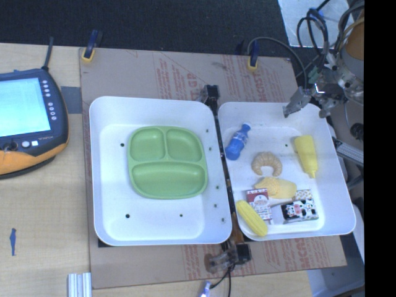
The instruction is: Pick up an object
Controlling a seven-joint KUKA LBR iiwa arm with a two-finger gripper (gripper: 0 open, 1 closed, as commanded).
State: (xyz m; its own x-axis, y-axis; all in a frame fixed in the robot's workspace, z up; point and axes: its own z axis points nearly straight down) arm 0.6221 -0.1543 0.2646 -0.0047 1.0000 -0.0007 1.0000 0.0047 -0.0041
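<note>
The right bin holds several small items: a blue bottle, a tan croissant, a yellow squeeze bottle, a pale yellow piece, a corn cob, a red-and-white carton and a black-and-white box. My gripper hovers over the bin's far right corner, above and behind the yellow bottle. Its fingers are spread open with nothing between them.
A green divided plate lies in the left bin. A control tablet rests on the bench at far left. Clamps hold the cardboard sheet at the back. Black cables loop above the arm.
</note>
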